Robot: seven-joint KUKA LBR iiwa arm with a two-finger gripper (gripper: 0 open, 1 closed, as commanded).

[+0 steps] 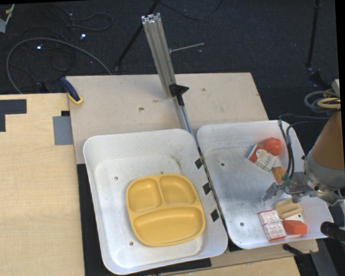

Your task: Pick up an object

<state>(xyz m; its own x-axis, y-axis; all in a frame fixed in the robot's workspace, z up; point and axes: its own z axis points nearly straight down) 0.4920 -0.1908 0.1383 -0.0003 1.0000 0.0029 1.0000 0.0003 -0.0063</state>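
Claw (279, 192) over right bin (236, 177); red-white packet (272, 224) print unreadable.

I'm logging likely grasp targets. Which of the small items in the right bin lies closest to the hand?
The tan block, just below the hand. The red-and-white packet lies lower still, and the orange-red item sits up toward the bin's far side.

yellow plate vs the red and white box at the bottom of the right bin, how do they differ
The yellow plate is large, rounded and one colour, with three compartments; the red and white box is small, rectangular and two-coloured. The plate lies alone in the left bin; the box lies in the right bin among other small items, close to the gripper. Both lie flat on a bin floor.
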